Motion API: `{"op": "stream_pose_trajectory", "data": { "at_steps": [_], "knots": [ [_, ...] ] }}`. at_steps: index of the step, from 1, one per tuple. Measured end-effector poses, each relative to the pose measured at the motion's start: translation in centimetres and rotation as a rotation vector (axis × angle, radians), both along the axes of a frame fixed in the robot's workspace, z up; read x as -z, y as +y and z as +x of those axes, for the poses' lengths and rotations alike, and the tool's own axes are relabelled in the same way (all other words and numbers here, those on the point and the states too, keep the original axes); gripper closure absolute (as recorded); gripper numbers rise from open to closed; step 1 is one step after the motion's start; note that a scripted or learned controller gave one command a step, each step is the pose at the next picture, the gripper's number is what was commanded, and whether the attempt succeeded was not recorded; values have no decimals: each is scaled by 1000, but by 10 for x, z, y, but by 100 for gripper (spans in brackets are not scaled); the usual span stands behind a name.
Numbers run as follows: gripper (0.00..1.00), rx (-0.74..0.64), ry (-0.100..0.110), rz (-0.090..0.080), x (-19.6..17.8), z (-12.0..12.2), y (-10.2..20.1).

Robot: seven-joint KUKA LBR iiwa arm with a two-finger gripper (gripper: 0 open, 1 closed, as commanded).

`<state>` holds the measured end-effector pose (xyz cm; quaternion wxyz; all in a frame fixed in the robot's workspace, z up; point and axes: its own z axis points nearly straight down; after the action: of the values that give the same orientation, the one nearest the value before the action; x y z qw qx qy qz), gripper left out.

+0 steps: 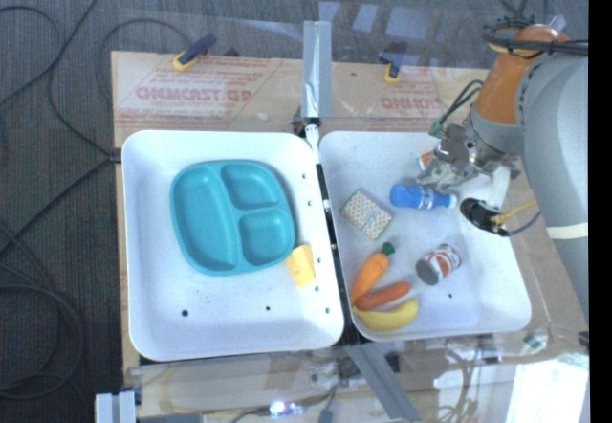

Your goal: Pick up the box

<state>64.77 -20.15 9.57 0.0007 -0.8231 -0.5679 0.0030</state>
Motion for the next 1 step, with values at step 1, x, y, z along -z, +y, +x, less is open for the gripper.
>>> {"op": "stream_pose_trajectory", "data": {
  "at_steps": [1],
  "knots": [
    [100, 580, -2, -5, -44, 20, -6]
  ]
}}
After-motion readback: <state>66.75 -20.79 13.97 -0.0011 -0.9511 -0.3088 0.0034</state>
